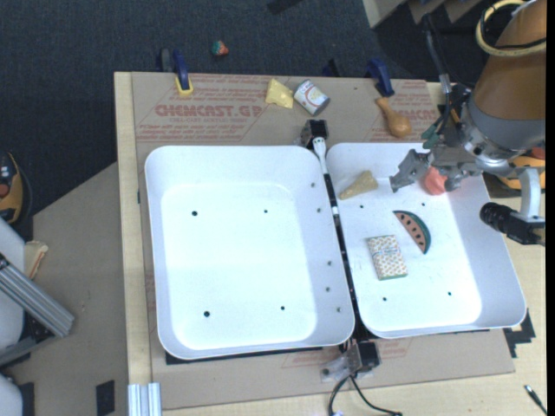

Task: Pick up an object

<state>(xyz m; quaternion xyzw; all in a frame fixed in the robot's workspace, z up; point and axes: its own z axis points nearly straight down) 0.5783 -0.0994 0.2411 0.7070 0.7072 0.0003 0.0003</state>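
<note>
The right white bin [486,293] holds a yellow wedge [360,183], a watermelon-slice toy [414,230], a speckled rectangular block [387,256] and a small red object [434,182]. My gripper [425,173] hangs over the far part of that bin, right above the red object, which shows partly under the grey hand. Whether the red object is touched or gripped is hidden by the hand. The grey arm with its orange band [512,68] comes in from the upper right.
The left white bin [165,258] sits beside the right one. On the cardboard behind the bins lie a yellow piece [279,94], a small white can [310,96] and a tan pear-shaped toy [395,118]. Blue clamps [182,69] grip the board's far edge.
</note>
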